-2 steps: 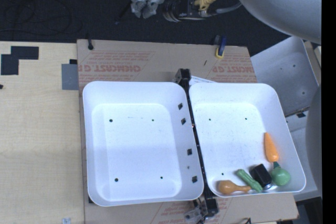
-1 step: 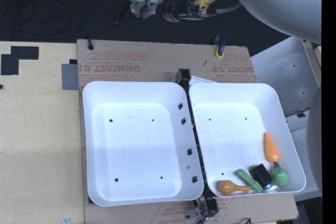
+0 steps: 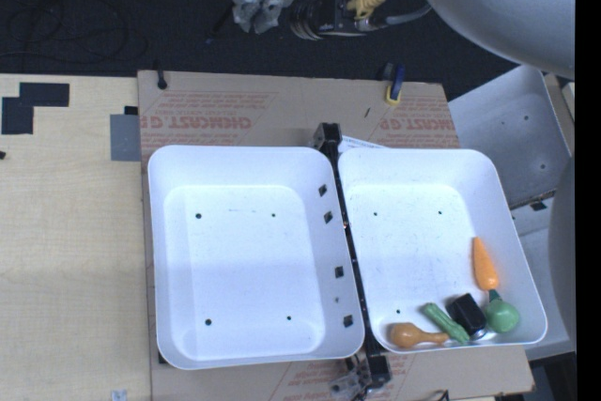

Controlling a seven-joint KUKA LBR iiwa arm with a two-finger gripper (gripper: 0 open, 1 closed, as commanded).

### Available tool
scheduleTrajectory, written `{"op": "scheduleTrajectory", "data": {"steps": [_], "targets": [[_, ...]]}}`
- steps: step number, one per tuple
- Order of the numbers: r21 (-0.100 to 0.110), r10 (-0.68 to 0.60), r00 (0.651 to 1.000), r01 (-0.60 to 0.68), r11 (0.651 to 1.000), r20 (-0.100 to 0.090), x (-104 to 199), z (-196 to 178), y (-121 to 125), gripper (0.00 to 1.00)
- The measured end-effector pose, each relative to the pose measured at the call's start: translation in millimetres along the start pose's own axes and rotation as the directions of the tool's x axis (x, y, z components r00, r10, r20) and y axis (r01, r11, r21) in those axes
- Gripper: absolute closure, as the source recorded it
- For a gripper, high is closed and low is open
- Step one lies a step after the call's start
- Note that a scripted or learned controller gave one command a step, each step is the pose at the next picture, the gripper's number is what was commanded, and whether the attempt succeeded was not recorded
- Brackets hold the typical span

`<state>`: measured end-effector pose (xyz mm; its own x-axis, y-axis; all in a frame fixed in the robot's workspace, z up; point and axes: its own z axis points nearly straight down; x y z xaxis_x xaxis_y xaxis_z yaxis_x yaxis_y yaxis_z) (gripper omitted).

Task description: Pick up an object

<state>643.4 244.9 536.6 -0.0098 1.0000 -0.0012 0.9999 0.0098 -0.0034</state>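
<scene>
1. Gripper (image 3: pixel 268 0) is raised at the top of the view, above the dark area behind the bins and well apart from both. Nothing sits between the jaws; whether they are spread or pressed together cannot be told from this angle.
2. Left bin (image 3: pixel 169 174) and right bin (image 3: pixel 498 192) sit side by side on a cardboard sheet (image 3: pixel 282 108) laid over the tabletop (image 3: pixel 66 230).
3. All objects lie in the near right corner of the right bin.
4. Orange carrot-shaped piece (image 3: pixel 485 264) lies along the right wall.
5. Green round toy (image 3: pixel 502 316) sits just below the carrot.
6. Small black block (image 3: pixel 467 314) is just left of the green toy, touching a green stick (image 3: pixel 443 321).
7. Orange-tan pear-shaped piece (image 3: pixel 413 334) lies nearest the front wall.
</scene>
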Motion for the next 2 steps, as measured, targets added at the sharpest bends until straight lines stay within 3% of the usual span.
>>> {"op": "scheduleTrajectory", "data": {"steps": [2], "targets": [[0.003,0.012,1.000,-0.012,1.000,0.000,-65,0,0,1.00]]}}
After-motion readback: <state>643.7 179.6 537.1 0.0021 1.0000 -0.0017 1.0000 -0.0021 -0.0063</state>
